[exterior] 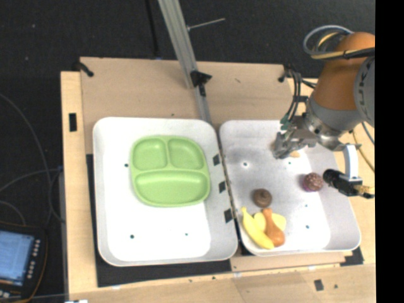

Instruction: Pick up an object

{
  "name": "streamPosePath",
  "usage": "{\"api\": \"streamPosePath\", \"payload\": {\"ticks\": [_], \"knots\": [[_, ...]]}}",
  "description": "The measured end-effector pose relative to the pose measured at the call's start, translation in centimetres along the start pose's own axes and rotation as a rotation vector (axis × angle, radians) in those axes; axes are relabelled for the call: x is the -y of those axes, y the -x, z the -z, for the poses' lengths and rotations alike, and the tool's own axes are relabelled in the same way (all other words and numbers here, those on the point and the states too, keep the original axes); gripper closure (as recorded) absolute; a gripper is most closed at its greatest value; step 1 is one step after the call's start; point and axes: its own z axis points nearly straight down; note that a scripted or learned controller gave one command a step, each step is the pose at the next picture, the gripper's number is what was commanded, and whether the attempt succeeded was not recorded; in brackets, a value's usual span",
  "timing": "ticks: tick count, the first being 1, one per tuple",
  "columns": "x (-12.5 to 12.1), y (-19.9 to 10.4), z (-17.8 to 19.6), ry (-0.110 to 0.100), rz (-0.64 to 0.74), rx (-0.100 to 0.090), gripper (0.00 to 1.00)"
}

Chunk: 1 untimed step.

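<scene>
Here the gripper (pixel 285 145) hangs over the right bin (pixel 252 137), near its back; whether it is spread or pressed together cannot be told. Nearer the front lie a brown ball (pixel 262 197), a purple ball (pixel 312 182), a banana (pixel 254 227) and a carrot (pixel 273 228). A green plate (pixel 170 171) sits in the left bin (pixel 113 232).

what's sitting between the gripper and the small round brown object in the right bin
Nothing visible. The gripper hangs over the upper part of the right white bin, and the small round brown object lies below and slightly left of it in the camera view, with bare bin floor between them. The small dark reddish round object sits off to the right.
</scene>
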Motion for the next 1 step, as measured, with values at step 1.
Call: {"api": "streamPosePath", "payload": {"ticks": [1], "knots": [[0.68,-5.24,0.25,-0.002,0.005,-0.002,1.0]]}}
